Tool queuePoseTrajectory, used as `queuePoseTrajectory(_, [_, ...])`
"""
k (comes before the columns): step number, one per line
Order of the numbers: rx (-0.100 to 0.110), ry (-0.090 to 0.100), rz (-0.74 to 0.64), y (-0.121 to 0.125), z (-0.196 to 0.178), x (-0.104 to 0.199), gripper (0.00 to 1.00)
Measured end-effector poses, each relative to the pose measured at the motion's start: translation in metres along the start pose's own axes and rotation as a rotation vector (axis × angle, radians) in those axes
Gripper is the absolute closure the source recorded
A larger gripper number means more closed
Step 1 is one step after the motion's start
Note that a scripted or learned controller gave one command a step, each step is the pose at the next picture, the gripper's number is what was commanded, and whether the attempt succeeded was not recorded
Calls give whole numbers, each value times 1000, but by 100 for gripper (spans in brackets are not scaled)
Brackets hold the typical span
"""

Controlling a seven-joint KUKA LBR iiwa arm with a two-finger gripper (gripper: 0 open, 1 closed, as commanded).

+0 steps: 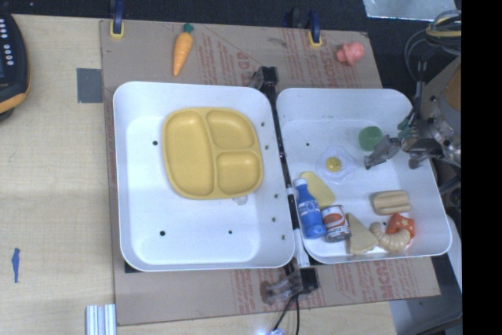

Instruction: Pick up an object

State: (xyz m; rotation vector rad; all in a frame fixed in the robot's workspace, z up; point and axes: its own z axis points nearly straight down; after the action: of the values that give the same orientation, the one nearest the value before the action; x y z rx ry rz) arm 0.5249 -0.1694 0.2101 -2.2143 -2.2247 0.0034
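Overhead, two white bins sit side by side on a brown board on the tabletop (pixel 47 192). Toward nine o'clock, the left bin (pixel 141 239) holds a yellow divided plate (pixel 212 151), lying flat in its upper half. Toward three o'clock, the right bin (pixel 314 110) holds the small things. A green ball (pixel 369 137) lies near its two o'clock corner, and a small yellow ball (pixel 334 164) lies near the middle. A blue bottle (pixel 309 209) lies against the bin's nine o'clock wall, with a yellow wedge (pixel 319 187) just above it and a small can (pixel 335 223) touching its right side. A tan wedge (pixel 360 236) and a red and cream toy (pixel 398 231) lie along the six o'clock wall, and a tan bread roll (pixel 390 202) rests just above the toy. The gripper (pixel 382 154) reaches in from three o'clock, just below and right of the green ball; whether it is spread or closed cannot be told, and nothing is seen between its tips. Outside the bins, a toy carrot (pixel 182 49) lies at eleven o'clock on the board and a pink lump (pixel 351 52) at one o'clock.
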Motion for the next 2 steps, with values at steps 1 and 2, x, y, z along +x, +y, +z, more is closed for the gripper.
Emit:
queuePoseTrajectory(1, [1,1,-8,68,124,49,0])
queuePoseTrajectory(2, [-1,-2,-1,67,107,44,100])
